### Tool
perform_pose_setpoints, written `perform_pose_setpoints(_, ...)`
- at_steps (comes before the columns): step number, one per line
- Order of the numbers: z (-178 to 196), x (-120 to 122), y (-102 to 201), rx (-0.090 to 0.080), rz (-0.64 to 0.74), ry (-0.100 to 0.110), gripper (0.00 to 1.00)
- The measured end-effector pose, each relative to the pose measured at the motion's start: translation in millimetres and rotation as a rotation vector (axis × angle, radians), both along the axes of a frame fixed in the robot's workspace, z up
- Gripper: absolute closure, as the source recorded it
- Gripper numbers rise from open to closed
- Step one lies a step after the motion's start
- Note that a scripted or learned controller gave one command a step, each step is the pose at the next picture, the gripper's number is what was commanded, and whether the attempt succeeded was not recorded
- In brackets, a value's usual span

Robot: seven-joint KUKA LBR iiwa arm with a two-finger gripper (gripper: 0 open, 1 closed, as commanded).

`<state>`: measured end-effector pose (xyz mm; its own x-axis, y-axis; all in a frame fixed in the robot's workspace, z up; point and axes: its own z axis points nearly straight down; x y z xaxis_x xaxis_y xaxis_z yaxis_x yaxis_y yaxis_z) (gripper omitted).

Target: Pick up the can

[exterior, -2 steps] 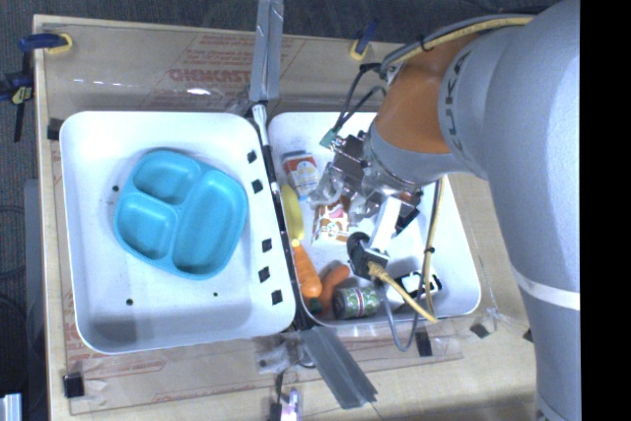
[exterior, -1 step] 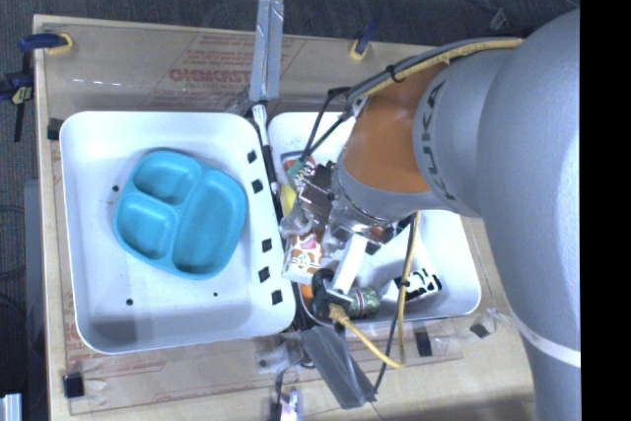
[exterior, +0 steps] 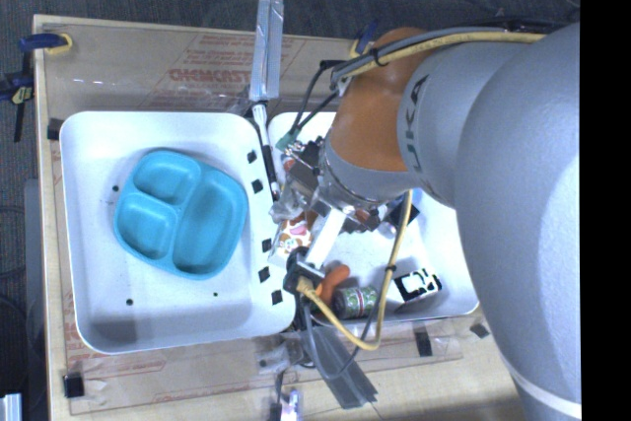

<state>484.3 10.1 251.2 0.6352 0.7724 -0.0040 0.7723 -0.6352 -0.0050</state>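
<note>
Can (exterior: 357,300) not picked yet: it's lying on its side at about 6 o'clock in the right bin (exterior: 455,303), near the front wall, greenish body with an orange-red end at its 9 o'clock. Gripper (exterior: 296,227) sits over the bin's left edge, at roughly 11 o'clock from the can and apart from it, tangled in yellow cable (exterior: 394,261); can't tell finger state, wrist and cabling hide it. Nothing visibly held. Left to do, by my read: move over the can, close on it, lift. Left bin (exterior: 84,212) holds a blue divided tray (exterior: 180,214), irrelevant. Small black-and-white object (exterior: 418,284) at the can's 3 o'clock, too small to identify. Writing: "KUKA" partly readable on the arm (exterior: 473,113); red mirrored print on the surface (exterior: 212,64) behind the bins, not legible.
</note>
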Motion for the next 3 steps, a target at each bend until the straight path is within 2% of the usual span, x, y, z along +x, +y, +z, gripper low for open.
perform_pose_setpoints(1,16,23,40,0.0,-0.084,0.0,1.0)
perform_pose_setpoints(2,53,23,-17,-0.001,-0.364,0.0,1.0)
perform_pose_setpoints(3,0,-9,-23,-0.002,-0.62,0.003,1.0)
